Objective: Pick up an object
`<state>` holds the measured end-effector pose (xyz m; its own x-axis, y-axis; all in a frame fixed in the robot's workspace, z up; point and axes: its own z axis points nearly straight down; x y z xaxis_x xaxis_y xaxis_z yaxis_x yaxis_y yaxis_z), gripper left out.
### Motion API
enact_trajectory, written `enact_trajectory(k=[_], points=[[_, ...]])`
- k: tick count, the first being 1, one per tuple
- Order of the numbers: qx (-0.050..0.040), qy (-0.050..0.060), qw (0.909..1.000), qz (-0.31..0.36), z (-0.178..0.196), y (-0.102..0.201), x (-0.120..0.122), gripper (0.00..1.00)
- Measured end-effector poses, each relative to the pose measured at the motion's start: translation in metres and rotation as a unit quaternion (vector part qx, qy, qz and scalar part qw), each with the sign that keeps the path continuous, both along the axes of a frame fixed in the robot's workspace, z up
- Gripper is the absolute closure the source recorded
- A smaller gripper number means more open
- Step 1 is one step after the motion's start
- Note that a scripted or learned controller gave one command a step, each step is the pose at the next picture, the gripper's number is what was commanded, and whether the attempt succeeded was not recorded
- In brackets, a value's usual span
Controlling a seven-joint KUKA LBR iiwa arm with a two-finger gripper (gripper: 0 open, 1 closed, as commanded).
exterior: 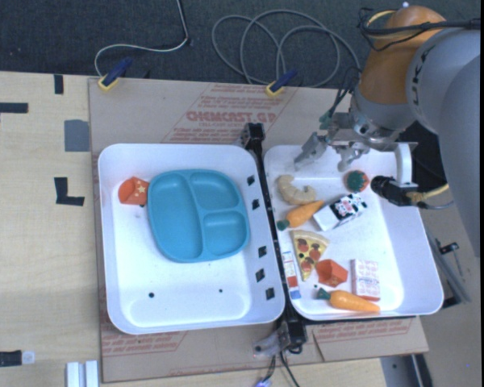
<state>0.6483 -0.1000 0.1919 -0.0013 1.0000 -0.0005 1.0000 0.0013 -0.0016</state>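
The gripper (332, 153) hangs over the right bin (411, 248) at about its 11 o'clock corner, its two grey fingers (309, 150) spread apart with nothing between them, so it is released and bare. Above it the orange band (391, 55) and the grey arm (456, 79) fill the 2 o'clock part of the view. No one thing is marked out by the task; the candidates lie mostly in the right bin. Just below the fingers, toward 7 o'clock of the gripper, sits a pale curled pastry (294, 189), and touching its lower side is an orange carrot (306, 213) lying aslant. At 5 o'clock of the gripper is a small green and red ball (355, 179), apart from the fingers, and beneath it a black-and-white cow toy (348, 209), near the carrot's tip. Toward the bin's 7 o'clock lies a pizza slice (309, 251), with a red block (332, 272) touching its lower right edge. A white and red packet (365, 278) rests just to 3 o'clock of the block, and a second carrot (351, 300) lies along the bin's 6 o'clock rim. The left bin (129, 297) holds a blue divided plate (198, 214) near its centre, and an orange-red toy (132, 190) sits just beside the plate at its 9 o'clock. Both bins rest on a cardboard sheet (177, 119), with cables (258, 39) looping at 12 o'clock.
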Motion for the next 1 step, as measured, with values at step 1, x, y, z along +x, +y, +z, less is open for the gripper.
enact_trajectory(k=[1], points=[[0.0004, 0.0, 1.0, 0.0, -0.1035, 0.0012, -0.0435, 0.0]])
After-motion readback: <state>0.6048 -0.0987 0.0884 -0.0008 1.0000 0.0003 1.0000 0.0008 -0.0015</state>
